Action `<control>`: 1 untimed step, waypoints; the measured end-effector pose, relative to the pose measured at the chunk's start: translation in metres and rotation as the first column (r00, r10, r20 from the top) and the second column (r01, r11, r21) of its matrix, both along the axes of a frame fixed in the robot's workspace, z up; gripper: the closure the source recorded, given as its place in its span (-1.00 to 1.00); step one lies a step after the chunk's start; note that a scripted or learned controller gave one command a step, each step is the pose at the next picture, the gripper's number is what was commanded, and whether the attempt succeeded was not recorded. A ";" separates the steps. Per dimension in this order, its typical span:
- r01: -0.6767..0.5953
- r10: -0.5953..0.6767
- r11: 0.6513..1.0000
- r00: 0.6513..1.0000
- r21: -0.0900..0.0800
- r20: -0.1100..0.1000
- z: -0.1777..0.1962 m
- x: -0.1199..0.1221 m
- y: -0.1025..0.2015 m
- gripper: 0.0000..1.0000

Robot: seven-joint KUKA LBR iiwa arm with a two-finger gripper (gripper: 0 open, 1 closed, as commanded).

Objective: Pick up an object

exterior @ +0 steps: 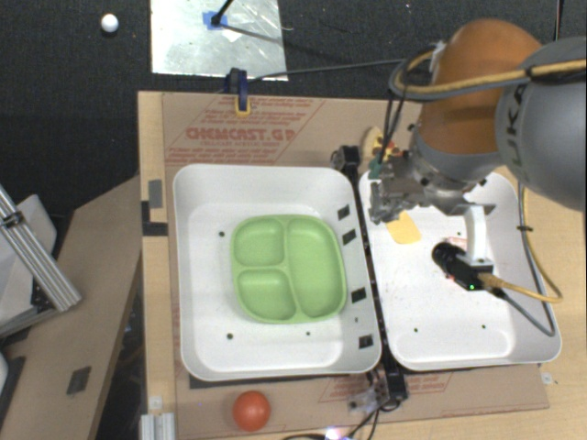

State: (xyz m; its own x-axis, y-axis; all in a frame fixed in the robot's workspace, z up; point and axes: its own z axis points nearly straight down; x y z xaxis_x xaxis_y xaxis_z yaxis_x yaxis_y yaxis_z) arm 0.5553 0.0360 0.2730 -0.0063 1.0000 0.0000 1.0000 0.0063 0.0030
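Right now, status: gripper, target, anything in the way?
Gripper over right bin, near its left wall. Yellow flat piece on bin floor just beside it. Nothing lies on the piece.

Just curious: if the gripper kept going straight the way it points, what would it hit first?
Likely the yellow piece lying in the right bin, just under the gripper; depth is unclear, so it might touch bare bin floor beside it.

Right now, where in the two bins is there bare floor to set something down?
The right bin is bare along its near half. In the left bin, only narrow strips border the green tray. Crowded: the hand by the yellow piece.
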 end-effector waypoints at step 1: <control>-0.002 0.002 1.000 1.000 0.001 -0.003 -0.020 0.005 0.042 1.00</control>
